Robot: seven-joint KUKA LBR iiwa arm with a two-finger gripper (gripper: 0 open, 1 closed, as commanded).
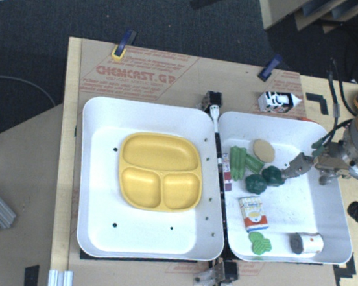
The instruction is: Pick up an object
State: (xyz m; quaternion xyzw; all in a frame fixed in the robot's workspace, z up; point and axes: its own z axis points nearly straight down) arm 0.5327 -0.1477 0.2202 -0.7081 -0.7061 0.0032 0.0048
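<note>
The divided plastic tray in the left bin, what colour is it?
Yellow: the three-compartment plastic tray shows plainly in the overhead camera view.

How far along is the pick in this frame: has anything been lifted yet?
Nothing looks lifted: every object lies on a bin floor. The gripper is low in the right bin, right beside the dark green round object, with the tan oval piece nearby. Whether it grips anything cannot be told. Left to do: close on an object and raise it. The yellow divided tray sits untouched in the left bin.
</note>
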